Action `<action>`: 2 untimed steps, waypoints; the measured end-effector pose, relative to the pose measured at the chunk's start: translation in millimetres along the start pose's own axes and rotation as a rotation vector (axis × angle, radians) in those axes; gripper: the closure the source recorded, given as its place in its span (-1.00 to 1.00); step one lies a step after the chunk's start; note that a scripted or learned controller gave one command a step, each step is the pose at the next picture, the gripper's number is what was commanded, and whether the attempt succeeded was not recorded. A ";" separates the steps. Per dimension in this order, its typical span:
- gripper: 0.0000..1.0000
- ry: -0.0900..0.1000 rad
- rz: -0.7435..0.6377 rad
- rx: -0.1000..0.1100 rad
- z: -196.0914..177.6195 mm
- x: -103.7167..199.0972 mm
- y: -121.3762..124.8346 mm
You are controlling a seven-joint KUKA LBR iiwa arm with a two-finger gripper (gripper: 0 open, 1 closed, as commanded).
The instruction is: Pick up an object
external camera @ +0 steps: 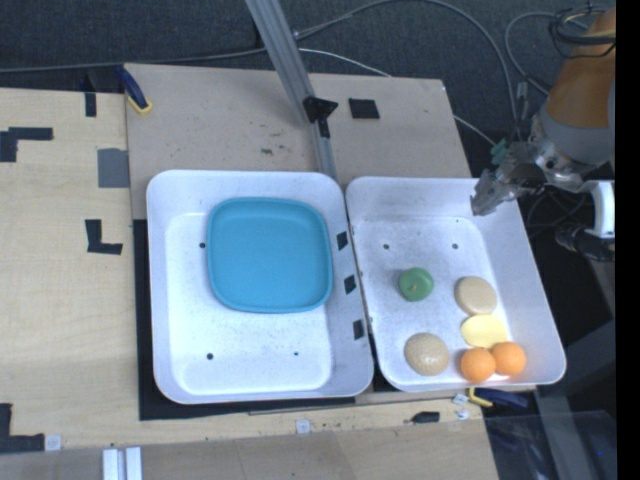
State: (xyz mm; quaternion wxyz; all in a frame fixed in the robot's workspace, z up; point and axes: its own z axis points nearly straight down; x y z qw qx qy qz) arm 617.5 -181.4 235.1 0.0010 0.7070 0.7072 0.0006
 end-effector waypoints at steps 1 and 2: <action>1.00 0.002 -0.004 0.002 -8.8 55.4 3.5; 1.00 0.001 -0.003 0.003 4.3 107.5 6.8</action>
